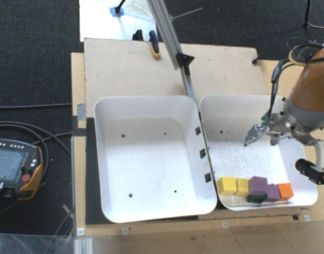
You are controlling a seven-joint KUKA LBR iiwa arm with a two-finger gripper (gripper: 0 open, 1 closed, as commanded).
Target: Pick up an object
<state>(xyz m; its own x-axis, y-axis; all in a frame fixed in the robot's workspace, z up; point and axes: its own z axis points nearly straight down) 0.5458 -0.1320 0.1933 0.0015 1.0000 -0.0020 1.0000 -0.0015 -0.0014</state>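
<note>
blocks (255, 188) clustered, right bin's near edge

Even, bright overhead illumination; sharp focus throughout.
The white bins (151, 157) were nearly overexposed, glare washed out a sheet (106, 9) at top, and shadows stayed soft and faint.

Robotics lab: teach pendant (12, 168) on dark carpet, plywood bench (125, 70), two white bins (151, 157), camera pole (167, 28).
</note>
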